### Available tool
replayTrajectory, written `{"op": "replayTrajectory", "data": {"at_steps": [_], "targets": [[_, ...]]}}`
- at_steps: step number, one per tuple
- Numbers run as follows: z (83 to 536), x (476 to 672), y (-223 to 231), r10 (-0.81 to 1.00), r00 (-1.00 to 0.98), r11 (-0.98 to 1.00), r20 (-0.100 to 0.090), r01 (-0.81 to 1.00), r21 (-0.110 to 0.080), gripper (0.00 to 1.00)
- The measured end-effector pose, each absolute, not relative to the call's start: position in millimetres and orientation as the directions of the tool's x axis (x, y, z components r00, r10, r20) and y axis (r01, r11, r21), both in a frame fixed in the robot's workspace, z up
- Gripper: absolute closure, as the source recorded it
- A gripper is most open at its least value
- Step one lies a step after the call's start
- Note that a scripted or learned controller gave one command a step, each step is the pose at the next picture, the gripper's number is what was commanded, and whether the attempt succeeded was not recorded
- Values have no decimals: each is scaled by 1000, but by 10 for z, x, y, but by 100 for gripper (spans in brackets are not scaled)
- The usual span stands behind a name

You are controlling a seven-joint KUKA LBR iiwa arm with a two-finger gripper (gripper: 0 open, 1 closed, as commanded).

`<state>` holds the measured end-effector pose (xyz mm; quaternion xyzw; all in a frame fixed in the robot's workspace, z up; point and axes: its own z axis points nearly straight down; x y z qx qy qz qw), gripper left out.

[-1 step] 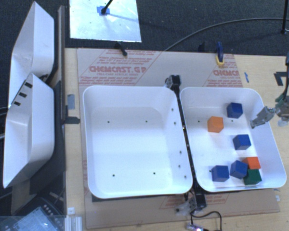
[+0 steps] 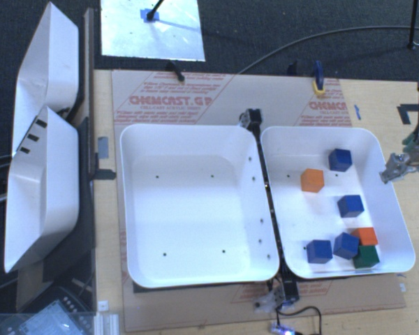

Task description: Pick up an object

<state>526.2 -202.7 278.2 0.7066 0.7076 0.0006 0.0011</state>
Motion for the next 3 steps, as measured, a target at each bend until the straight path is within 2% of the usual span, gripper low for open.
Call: {"op": "replayTrajectory", "data": {"at_steps": [1, 2, 3], "targets": [[2779, 5261, -2027, 1000, -1, 1, 0, 1000, 2, 0], [1276, 5522, -1933, 1000, -1, 1, 3, 1000, -12, 0], [855, 5929, -1671, 1000, -3, 3, 1, 1000, -1, 0]]}}
